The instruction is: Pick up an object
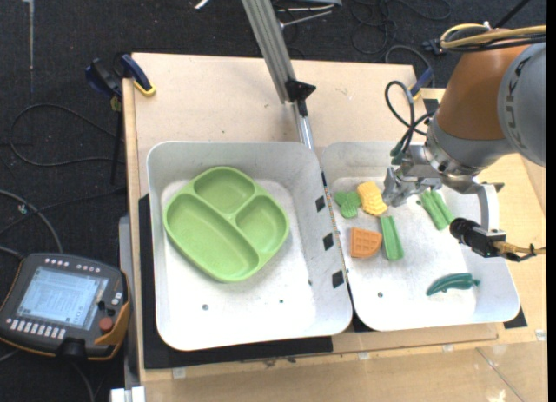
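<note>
My gripper point(397, 194) hangs low over the right bin point(486, 305), just right of a yellow corn-like toy point(372, 199). A small green piece point(347, 204) lies left of the corn. Below them are an orange waffle-like piece point(366, 242) and a green stick point(391, 238). Another green stick point(435, 209) lies to the right of the gripper, and a dark green curved piece point(452, 284) rests near the bin's lower right. Nothing shows between the fingers from this angle.
The left bin point(174, 313) holds a green divided plate point(226, 222). A metal pole point(269, 31) slants down to the bins' shared edge. A teach pendant point(61, 303) lies on the floor at the lower left. A black fitting point(476, 237) hangs off the arm.
</note>
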Controlling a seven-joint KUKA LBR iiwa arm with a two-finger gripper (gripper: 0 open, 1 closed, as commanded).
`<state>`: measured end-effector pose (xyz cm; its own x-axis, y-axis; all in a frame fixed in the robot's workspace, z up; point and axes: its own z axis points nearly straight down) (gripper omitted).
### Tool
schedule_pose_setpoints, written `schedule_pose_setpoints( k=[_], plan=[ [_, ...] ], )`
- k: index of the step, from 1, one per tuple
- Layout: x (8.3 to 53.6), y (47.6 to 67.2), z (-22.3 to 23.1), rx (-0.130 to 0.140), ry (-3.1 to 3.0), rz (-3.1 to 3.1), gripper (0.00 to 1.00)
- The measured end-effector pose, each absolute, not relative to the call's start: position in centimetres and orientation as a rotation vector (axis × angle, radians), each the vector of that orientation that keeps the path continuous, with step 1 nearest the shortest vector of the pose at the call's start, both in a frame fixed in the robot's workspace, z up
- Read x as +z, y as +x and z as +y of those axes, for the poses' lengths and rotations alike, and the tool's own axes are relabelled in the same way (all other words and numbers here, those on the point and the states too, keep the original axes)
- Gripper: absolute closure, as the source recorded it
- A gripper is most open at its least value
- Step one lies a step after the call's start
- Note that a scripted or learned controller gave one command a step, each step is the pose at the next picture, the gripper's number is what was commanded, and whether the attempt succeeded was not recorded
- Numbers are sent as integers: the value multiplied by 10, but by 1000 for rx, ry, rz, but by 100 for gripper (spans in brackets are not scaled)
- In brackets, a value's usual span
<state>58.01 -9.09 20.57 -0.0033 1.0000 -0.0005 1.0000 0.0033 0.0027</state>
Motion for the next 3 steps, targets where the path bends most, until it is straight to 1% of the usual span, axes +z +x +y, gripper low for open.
schedule_pose_setpoints(
  k=[1, 2, 3],
  plan=[
    [127, 568, -143, -11, 2231, 2218, 100],
    [96, 509, -185, 2, 2227, 2215, 100],
    [107, 511, -184, 1, 2221, 2216, 100]
  ],
)
